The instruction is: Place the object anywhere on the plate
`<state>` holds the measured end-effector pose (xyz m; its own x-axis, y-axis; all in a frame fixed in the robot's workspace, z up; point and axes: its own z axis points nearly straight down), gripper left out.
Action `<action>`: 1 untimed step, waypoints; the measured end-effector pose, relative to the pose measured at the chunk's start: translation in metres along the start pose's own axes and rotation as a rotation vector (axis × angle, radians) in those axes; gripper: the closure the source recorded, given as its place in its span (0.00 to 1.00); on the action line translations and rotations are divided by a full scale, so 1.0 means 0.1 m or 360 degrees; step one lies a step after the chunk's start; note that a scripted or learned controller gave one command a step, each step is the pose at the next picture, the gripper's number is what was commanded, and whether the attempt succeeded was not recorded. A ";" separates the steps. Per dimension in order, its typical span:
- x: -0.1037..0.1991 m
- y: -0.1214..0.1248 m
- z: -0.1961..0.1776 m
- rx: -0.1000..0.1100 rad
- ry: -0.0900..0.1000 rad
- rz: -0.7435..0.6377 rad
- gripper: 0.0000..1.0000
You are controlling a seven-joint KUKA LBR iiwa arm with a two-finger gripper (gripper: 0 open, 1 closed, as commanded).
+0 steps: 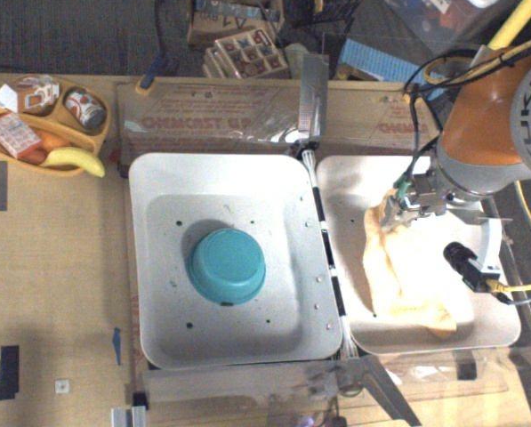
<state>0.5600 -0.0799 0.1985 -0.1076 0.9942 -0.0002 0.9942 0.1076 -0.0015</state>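
A teal round plate lies upside-down-looking in the middle of the left bin. A pale yellow cloth lies in the right bin, spread from the bin's front right up to its centre. Its upper end is drawn up into a peak. My gripper sits right at that peak, with its fingers shut on the cloth's top corner. The grey arm with the orange band reaches in from the upper right and hides the far right part of the bin.
A black part on a white bracket sticks out below the wrist over the right bin. A yellow dish of toy food with a banana stands at the far left. A cardboard strip runs behind the bins, whose walls meet at a ridge.
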 end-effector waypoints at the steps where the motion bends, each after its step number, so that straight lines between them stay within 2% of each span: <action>1: -0.02 0.01 -0.24 -0.0002 -0.0001 0.0003 1.00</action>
<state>0.5612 -0.0815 0.2229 -0.1059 0.9944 -0.0012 0.9944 0.1059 -0.0005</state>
